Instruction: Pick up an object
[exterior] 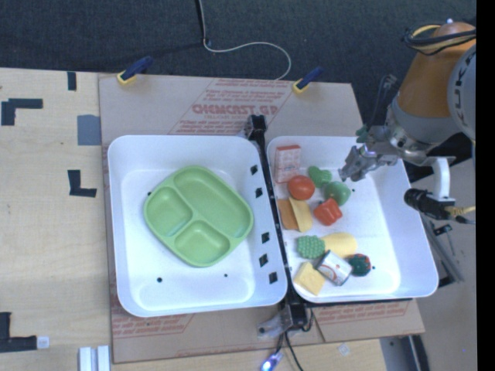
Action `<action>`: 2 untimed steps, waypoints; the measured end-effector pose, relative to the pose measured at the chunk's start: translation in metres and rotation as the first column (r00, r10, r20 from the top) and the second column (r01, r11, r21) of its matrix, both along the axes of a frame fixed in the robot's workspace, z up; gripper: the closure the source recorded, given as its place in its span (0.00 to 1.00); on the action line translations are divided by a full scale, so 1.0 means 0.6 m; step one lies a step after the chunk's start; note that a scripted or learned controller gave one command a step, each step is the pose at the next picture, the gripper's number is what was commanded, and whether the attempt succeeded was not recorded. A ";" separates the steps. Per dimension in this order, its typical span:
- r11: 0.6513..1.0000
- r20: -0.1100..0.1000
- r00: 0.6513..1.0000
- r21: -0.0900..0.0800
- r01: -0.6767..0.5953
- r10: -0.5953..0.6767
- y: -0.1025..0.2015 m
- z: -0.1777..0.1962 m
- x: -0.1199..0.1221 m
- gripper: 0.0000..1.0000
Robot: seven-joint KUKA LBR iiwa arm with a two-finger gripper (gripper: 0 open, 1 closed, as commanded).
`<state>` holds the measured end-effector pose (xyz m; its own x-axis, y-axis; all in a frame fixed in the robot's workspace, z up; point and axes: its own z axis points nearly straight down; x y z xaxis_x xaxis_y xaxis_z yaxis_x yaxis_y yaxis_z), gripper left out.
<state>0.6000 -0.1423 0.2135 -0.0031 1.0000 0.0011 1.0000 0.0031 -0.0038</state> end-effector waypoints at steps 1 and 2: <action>1.000 0.000 1.000 0.000 0.000 0.000 0.063 -0.009 -0.064 1.00; 1.000 0.002 1.000 0.001 -0.002 0.002 0.135 0.031 -0.111 1.00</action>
